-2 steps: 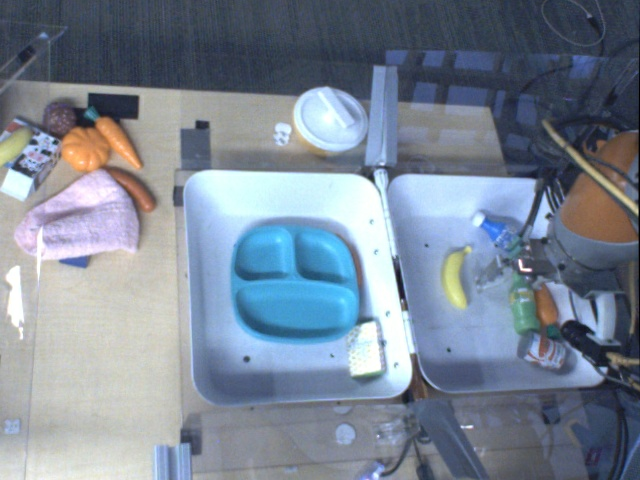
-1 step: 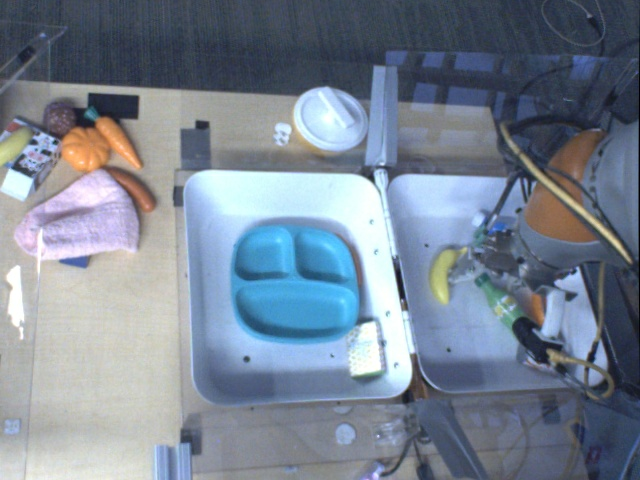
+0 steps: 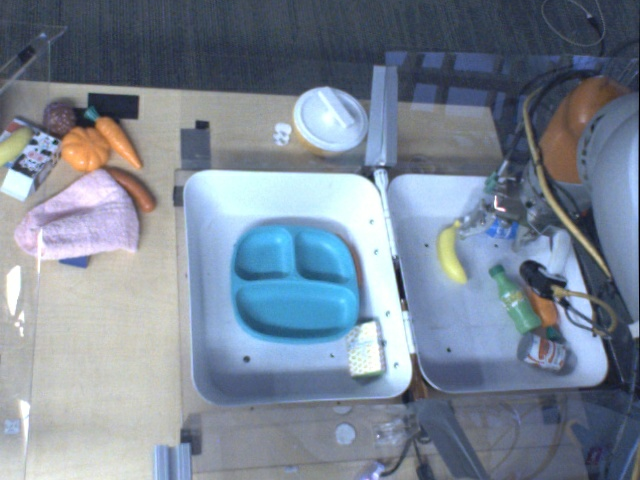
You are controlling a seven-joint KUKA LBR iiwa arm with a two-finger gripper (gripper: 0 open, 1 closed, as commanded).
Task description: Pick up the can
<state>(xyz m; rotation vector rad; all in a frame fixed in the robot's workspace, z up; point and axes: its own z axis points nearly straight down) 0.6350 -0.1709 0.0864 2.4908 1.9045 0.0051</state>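
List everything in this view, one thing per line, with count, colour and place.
Bins: two, white, side by side on the bench.
Tray: one, blue, three sections, in the left bin.
Carton: one, yellow-green, left bin's near right corner.
Banana: one, yellow, right bin.
Bottle: one, green, right bin.
Can: one, silver and red, on its side, right bin's near right corner.
Lidded tub: one, white, behind the bins.
Cloth: one, pink, left of the bins.
Toy vegetables: several, mostly orange, behind the cloth.
Arm: one, grey with orange band, right.
Gripper: one, over the right bin's far side.
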